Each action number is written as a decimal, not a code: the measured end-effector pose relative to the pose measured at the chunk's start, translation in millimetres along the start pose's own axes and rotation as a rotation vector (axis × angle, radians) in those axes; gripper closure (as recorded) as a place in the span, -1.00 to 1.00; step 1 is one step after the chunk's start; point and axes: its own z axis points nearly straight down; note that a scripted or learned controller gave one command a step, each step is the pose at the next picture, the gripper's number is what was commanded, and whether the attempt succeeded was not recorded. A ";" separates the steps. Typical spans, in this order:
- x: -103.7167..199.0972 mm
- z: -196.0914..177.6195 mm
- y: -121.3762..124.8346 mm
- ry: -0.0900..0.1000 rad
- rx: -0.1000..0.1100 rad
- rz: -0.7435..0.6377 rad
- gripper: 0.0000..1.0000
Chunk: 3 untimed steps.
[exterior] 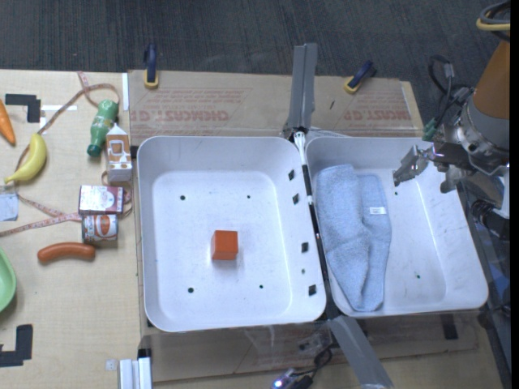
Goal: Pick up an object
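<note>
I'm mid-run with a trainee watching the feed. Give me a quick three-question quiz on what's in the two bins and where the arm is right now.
1. True or false: the orange block lies in the right bin.
2. What lies in the right bin? A) a folded blue-grey towel B) a banana C) a red can
3. Fill in: the gripper sits over the upper ______ corner of the right bin.

Key
1. False. The block lies alone near the middle of the left bin.
2. A. The towel runs lengthwise along that bin's left side.
3. Right, as the camera sees it. It is apart from both towel and block, with nothing between its fingers.
</note>
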 end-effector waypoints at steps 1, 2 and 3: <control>-6.8 24.1 -27.4 0.001 0.004 0.180 -1.00; 48.9 75.0 -41.8 0.001 0.004 0.219 -1.00; -23.2 66.5 -10.0 0.000 0.004 0.328 -1.00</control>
